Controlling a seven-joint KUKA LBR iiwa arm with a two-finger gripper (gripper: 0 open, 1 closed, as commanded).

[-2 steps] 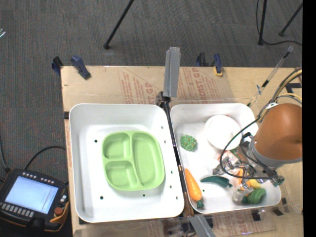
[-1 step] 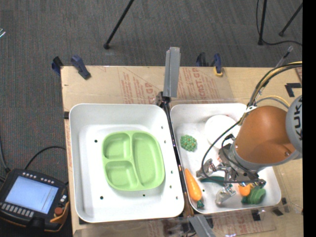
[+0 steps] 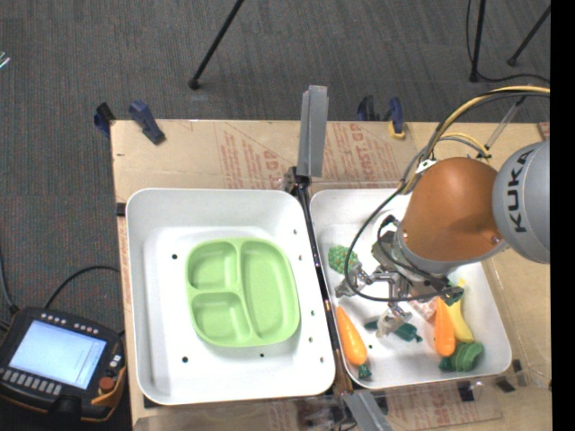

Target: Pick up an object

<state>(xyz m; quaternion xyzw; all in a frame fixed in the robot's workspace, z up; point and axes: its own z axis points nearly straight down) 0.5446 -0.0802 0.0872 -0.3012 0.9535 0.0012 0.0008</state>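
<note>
The right bin (image 3: 359,206) holds several toy foods. An orange carrot (image 3: 352,335) lies at its front left and a green broccoli piece (image 3: 339,259) by its left wall. A second orange carrot (image 3: 445,329), a yellow banana (image 3: 461,320) and a green piece (image 3: 465,356) sit at the front right. A small dark green piece (image 3: 407,332) lies in the middle. My gripper (image 3: 395,311) hangs low over the bin's middle, just above the dark green piece, under the orange band (image 3: 449,209). The wrist hides much of what lies beneath it.
The left bin (image 3: 153,241) holds a light green divided plate (image 3: 243,292). A grey post (image 3: 313,133) stands behind the wall between the bins. Cables loop over the arm at the right. A teach pendant (image 3: 58,357) lies on the floor at the lower left.
</note>
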